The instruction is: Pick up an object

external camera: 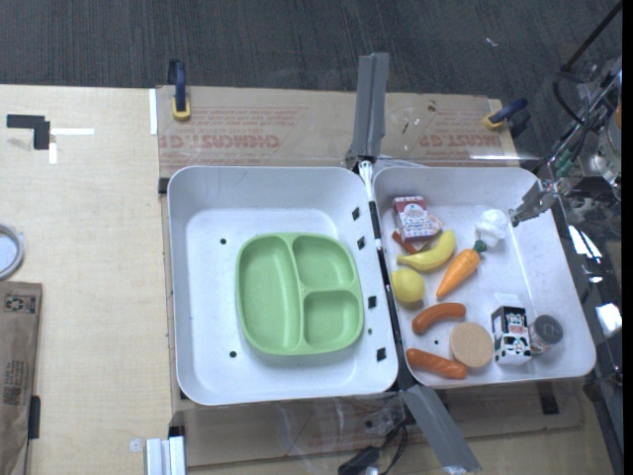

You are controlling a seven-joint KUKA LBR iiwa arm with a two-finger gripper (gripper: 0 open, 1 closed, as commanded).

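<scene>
Left bin [188, 295] holding a green divided plate [299, 293]; two clamps [178, 102] [506, 117] at the bench's far edge; tape roll [6, 252] at left.

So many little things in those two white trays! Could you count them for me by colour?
Green: 1, the divided plate in the left bin
Yellow: 2, banana and lemon
Orange: 3, carrot and two sausages
Red: 1, small box
White: 2, white lump and cow-print carton
Tan: 1, round disc
Grey: 1, small can
Total: 11

A pale wooden bench [79, 216] fills the lower view. Dark grey carpet [247, 18] runs beyond its far edge. The light is even.
</scene>
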